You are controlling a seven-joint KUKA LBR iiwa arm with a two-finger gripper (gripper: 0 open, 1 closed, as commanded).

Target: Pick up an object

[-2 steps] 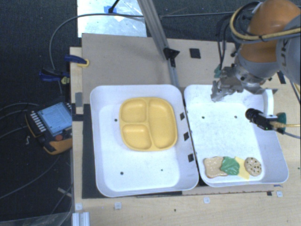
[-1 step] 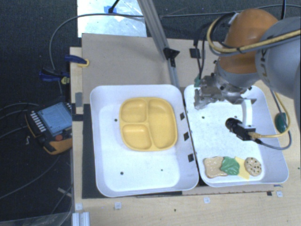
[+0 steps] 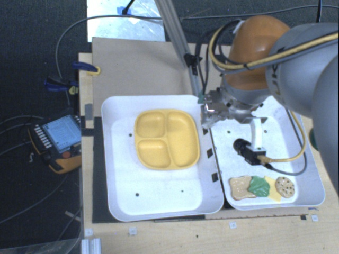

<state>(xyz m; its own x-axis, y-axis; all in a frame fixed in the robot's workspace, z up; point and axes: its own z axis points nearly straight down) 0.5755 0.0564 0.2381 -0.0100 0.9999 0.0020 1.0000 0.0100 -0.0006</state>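
Observation:
A yellow plate with three compartments (image 3: pixel 167 139) lies in the left bin (image 3: pixel 122 194). At the front of the right bin (image 3: pixel 307 194) sits a row of small toy foods: a tan toast slice (image 3: pixel 241 187), a green leafy piece (image 3: pixel 259 186), a pale yellow slice (image 3: pixel 273 191) and a round speckled cookie (image 3: pixel 285 186). My gripper (image 3: pixel 211 112) hangs at the back of the right bin, over the wall between the two bins and just right of the plate's far corner. It is well behind the toy foods, and I see nothing held in it.
The grey arm with its orange band (image 3: pixel 254 46) covers the back right of the right bin. A slanted metal pole (image 3: pixel 177 30) crosses behind the bins. A brown board (image 3: pixel 137 67) lies behind the left bin. Cables and a small device (image 3: pixel 57 136) sit left of the bench.

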